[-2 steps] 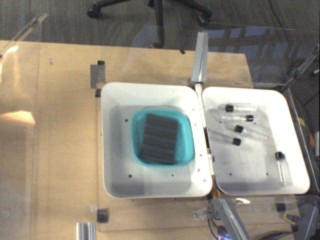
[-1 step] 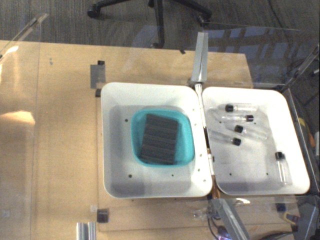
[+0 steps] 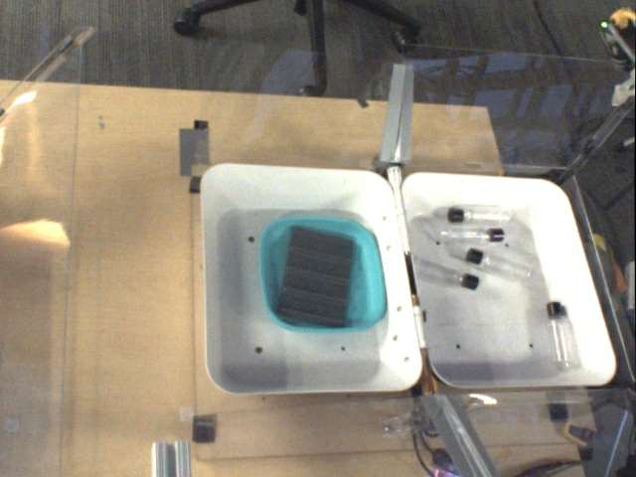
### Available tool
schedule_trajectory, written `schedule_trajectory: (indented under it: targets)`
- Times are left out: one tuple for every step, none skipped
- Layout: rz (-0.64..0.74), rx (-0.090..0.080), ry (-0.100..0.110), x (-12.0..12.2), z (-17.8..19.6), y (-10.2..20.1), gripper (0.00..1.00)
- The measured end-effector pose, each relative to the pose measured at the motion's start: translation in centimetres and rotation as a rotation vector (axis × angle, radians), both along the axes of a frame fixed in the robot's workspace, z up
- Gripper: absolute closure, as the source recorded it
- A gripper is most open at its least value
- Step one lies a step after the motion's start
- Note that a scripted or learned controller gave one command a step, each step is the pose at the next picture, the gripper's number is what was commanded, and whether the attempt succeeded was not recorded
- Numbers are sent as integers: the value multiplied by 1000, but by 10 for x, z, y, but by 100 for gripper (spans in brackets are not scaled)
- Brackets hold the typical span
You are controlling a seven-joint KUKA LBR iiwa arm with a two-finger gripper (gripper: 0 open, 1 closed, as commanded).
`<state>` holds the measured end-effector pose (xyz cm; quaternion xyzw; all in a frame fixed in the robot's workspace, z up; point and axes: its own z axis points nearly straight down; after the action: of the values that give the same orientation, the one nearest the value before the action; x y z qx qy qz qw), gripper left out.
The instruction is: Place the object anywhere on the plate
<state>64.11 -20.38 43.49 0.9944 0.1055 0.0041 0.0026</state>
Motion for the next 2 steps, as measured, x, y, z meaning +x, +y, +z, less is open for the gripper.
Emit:
schedule_trajectory:
  targets:
    - [1,0,-2,9,2,0,0]
    - [-4,1,1,-6,1,-1,0]
